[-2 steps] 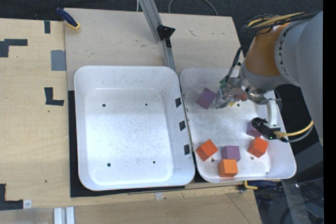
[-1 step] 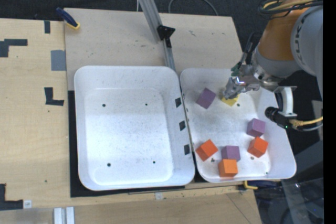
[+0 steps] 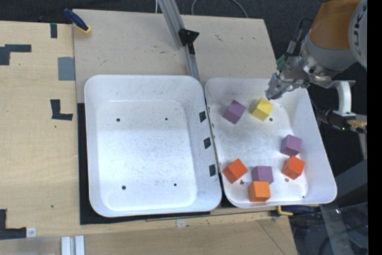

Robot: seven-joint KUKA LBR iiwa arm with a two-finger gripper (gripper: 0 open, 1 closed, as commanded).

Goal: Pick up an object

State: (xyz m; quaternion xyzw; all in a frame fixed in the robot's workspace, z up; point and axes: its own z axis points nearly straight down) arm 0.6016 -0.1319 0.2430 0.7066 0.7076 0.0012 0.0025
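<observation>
Yellow cube (image 3: 261, 109), upper right bin (image 3: 310, 128): light, rigid; you grip flat opposite faces. Gripper (image 3: 276, 91) just above; claw state: cannot tell.

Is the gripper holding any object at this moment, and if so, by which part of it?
It cannot be told. The gripper is just above the yellow cube in the right bin, and no block is visible between its fingers.

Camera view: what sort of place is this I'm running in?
Likely a robotics lab test bench: two shallow white bins on a plywood top, coloured foam-like cubes as grasp objects, and the pincer above them.
</observation>
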